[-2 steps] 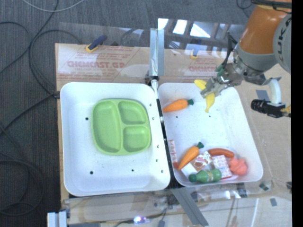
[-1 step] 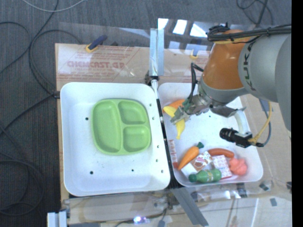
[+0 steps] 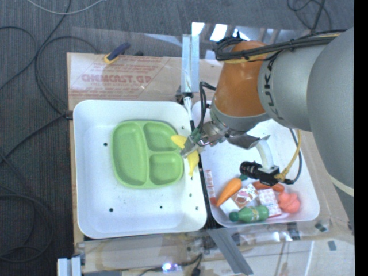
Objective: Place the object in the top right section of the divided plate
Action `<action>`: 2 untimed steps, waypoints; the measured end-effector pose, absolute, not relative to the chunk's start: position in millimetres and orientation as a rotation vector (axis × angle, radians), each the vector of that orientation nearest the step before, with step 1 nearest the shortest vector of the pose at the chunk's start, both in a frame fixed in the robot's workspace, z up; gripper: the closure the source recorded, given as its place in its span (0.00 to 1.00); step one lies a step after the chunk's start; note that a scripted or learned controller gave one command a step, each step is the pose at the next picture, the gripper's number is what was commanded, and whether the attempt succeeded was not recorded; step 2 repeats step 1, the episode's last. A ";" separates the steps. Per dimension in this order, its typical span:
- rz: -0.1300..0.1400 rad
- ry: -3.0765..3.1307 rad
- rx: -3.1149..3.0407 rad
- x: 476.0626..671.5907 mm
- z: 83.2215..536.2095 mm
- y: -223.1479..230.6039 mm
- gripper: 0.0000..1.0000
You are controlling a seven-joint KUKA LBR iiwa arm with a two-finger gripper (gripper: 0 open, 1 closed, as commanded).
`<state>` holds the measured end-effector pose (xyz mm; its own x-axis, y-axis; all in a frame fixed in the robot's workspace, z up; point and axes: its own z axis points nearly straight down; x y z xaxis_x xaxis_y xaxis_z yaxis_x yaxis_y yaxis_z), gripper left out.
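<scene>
The green divided plate (image 3: 133, 154) lies in the left white bin (image 3: 92, 211), with one long section on its left and two smaller ones on its right. My gripper (image 3: 191, 142) hangs at the plate's right rim, level with the ridge between the two right sections. It is shut on a yellow object (image 3: 191, 161), likely a toy banana. One yellow end pokes over the edge of the top right section (image 3: 158, 135), and the other end hangs down over the bin's right wall. The arm's orange band (image 3: 241, 91) hides the wrist.
The right bin (image 3: 307, 180) holds a toy carrot (image 3: 230, 190), a green bottle-like toy (image 3: 250, 214), a pink toy (image 3: 289, 202) and small red-and-white packets (image 3: 257, 198) along its near side. A black cable loops from the wrist over that bin.
</scene>
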<state>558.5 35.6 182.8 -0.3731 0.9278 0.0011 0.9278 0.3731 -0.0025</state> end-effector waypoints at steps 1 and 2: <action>0.002 -2.601 -1.758 558.5 182.8 35.3 0.00; 0.002 -2.601 -1.758 558.5 182.8 35.3 0.00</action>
